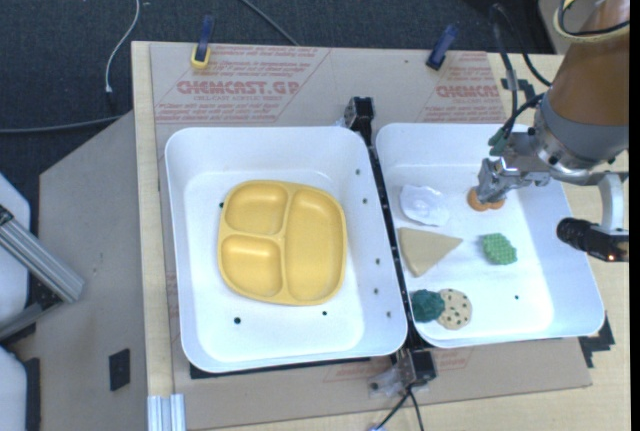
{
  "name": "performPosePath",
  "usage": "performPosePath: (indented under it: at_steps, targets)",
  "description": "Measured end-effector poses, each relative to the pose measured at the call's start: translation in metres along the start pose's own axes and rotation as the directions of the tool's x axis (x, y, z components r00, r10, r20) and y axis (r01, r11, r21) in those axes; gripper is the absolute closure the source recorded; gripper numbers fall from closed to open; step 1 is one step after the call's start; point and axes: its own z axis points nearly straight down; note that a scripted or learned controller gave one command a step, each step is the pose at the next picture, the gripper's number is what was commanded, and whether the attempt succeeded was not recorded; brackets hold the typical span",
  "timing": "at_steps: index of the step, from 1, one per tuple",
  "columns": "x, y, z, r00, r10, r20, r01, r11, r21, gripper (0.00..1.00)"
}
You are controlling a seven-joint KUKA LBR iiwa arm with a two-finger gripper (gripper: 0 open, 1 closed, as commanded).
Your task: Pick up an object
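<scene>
The bench board [300, 79] carries repeated red print reading "CHEMCAST GP" — once behind the left bin [190, 249] and again, partly cut off, behind the right bin [570, 309]. A yellow divided plate [284, 241] lies in the left bin. The right bin holds a small orange disc [489, 202], a white crumpled piece [425, 205], a tan wedge [426, 248], a green leafy piece [498, 249], a dark green piece [427, 304] and, touching it, a speckled cookie [455, 308]. The gripper [492, 183] is down directly on the orange disc — whether it is released or clenched cannot be told.
</scene>
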Motion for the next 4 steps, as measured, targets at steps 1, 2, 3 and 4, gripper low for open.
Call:
performPosePath:
  at_steps: [1,2,3,4]
  targets:
    - [0.048,0.003,-0.006,1.000,0.000,0.000,0.000,1.000,0.000,1.00]
    - [0.092,0.013,0.002,1.000,0.000,0.000,0.000,1.000,0.002,1.00]
    - [0.137,0.029,0.007,1.000,0.004,-0.001,-0.004,1.000,0.002,1.00]
    - [0.199,0.042,0.003,1.000,-0.001,-0.001,0.001,1.000,0.000,1.00]
